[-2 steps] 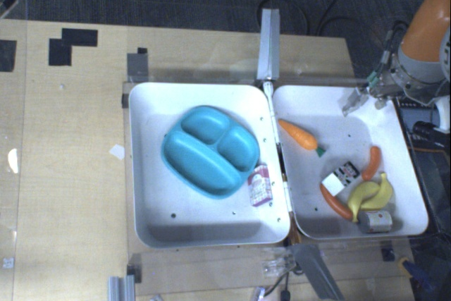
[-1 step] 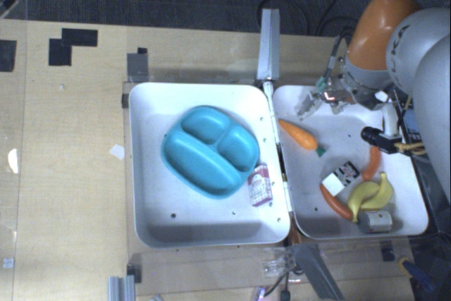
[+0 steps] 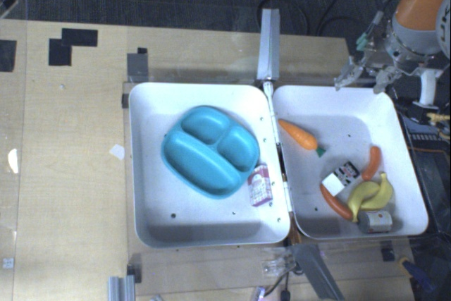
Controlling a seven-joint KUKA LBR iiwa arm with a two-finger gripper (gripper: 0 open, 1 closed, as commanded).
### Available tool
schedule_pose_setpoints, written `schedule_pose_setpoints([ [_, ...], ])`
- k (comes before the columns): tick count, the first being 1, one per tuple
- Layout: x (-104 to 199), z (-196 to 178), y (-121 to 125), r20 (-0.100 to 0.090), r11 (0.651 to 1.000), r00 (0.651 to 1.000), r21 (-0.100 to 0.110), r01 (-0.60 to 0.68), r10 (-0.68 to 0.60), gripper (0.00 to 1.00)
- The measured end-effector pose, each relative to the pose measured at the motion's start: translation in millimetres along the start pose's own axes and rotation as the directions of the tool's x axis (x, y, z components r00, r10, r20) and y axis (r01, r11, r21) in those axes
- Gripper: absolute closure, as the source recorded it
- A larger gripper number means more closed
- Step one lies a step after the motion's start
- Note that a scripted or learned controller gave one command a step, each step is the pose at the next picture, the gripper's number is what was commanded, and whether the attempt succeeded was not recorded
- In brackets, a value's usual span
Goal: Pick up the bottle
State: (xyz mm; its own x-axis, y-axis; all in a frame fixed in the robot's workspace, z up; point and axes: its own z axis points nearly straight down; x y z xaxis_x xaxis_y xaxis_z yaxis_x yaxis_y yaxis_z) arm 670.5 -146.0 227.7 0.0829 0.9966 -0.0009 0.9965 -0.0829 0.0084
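Here we see the claw (image 3: 363,79) with its fingers spread apart, grasping nothing, above the far rim of the right bin (image 3: 405,151). The bottle (image 3: 260,185) lies well down-left of the claw in the left bin (image 3: 151,151), touching the blue divided plate (image 3: 210,149). Its label is too small to read.
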Motion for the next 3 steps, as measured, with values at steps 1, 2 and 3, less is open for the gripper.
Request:
schedule_pose_setpoints([
  [1, 36, 138, -5, -0.002, 0.908, 0.908, 0.006, 0.419, -0.419, 0.0],
  [2, 4, -38, 0, 0.002, 0.86, 0.86, -0.003, 0.511, -0.511, 0.0],
  [3, 37, 138, -33, 0.002, 0.701, 0.701, -0.005, 0.713, -0.713, 0.0],
])
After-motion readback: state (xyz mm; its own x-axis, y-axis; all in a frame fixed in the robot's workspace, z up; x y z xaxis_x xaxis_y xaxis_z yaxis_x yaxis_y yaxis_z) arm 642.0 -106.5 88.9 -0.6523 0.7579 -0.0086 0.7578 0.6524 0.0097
